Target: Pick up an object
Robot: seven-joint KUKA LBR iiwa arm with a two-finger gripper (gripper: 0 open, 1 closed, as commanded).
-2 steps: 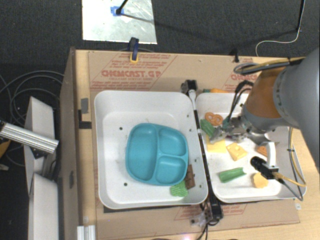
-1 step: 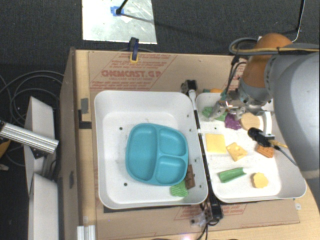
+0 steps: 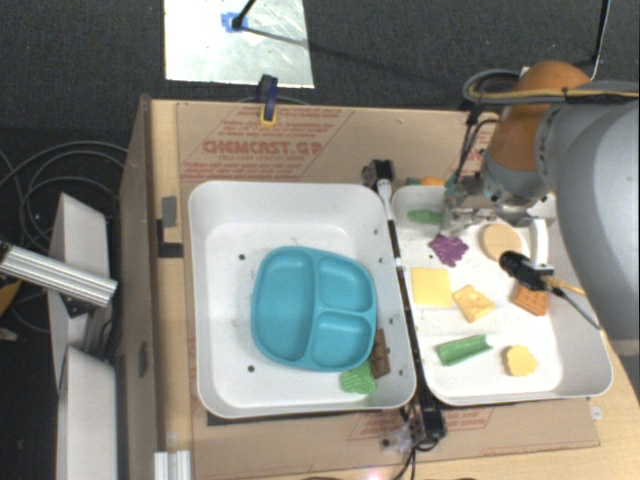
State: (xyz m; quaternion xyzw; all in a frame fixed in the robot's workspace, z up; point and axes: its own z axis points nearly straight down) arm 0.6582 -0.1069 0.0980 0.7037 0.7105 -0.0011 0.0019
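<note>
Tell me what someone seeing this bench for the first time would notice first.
Probably the blue divided plate lying in the left bin, with a green leafy piece at its lower edge. Next, the grey arm with its orange band reaching from the right into the far end of the right bin, above scattered toy food such as purple grapes and a yellow cheese slice.

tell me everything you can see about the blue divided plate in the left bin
The blue divided plate is a light teal tray of smooth, plastic-looking material with rounded corners. Raised ridges split it into three compartments: one large section on the camera's left and two smaller ones on the right. All three look bare. It lies flat on the floor of the left white bin, turned at a slant to the bin's walls. At its lower right edge sit a small brown piece and a green leafy piece, close against or touching its rim.
</note>
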